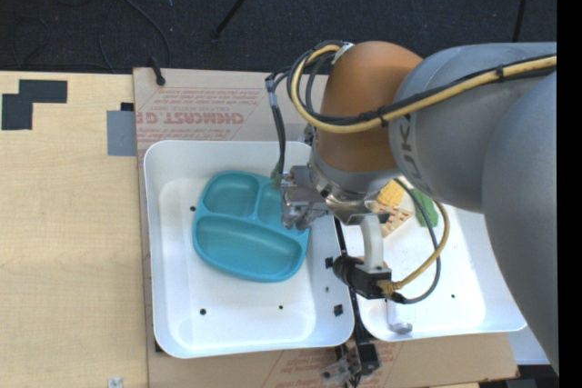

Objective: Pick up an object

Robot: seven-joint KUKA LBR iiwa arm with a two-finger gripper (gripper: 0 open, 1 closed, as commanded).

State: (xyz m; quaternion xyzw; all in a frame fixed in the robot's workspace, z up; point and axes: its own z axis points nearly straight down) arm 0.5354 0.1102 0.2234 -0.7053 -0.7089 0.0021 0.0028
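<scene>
The arm is being held low over the two bins, its orange band hanging above the wall between them. The gripper is being seen at the right rim of a blue tray, touching it or just above it; which of the two cannot be told from this slant. Whether the gripper is released or clenched cannot be told either, since its tip is being hidden by the wrist and by cables.

The tray, a divided one with three wells, is lying flat on the floor of the left bin, toward its upper right part. No lift is being shown: no gap is being made out under the tray. A yellow thing is lying in the right bin, just beside the wrist and partly covered by it; a pale piece is lying against it.

The task is being judged as at its early middle. The approach to the tray appears done, and the tray's rim is being taken as the likely target. The grasp itself is not yet being confirmed, and the lift clear of the bin is left to do. A thin rim on a shallow, smooth tray is being judged as likely to slip.
</scene>
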